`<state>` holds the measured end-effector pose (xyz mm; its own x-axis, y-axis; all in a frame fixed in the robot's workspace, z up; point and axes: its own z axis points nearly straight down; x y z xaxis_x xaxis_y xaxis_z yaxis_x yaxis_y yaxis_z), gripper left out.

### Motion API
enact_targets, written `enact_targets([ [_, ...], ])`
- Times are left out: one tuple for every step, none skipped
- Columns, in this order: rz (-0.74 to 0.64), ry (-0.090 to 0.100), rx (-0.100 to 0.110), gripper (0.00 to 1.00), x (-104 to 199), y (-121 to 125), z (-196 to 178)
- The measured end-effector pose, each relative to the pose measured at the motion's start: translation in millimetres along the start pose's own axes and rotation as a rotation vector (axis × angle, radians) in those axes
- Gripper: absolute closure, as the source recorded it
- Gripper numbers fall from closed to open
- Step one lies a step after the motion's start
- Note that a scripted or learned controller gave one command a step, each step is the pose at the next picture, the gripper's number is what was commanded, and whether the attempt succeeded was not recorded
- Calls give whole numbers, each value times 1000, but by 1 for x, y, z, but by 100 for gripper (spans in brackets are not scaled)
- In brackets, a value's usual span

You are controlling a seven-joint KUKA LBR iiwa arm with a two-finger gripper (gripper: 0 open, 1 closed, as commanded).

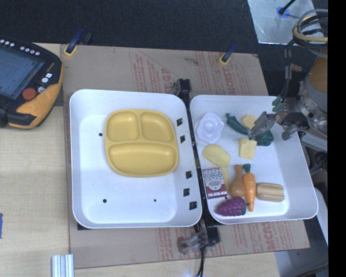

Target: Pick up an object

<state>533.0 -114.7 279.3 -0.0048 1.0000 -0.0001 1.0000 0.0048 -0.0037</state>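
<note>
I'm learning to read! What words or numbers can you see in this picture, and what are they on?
Cardboard sheet under the bins: red printed letters along its edges, too blurred to read.
Small red and white packet in the right bin: it has a label, too small to read.
Black and orange handheld controller: buttons and a screen, nothing readable.

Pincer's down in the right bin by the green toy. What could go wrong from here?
1. Clutter: the pincer is over the green toy, with a yellow cheese wedge and another green piece close by. A close could nudge or trap a neighbour instead.
2. Nothing is visibly between the fingers, so it may lift with nothing held.
3. It works near the right bin wall; a sideways move might clip the rim.
</note>
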Motion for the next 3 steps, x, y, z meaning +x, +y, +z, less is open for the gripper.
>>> enact_targets([
  [3,2,9,0,-13,-41,191],
  [-1,-1,-1,100,-14,-38,174],
  [-8,0,-18,100,41,68,81],
])
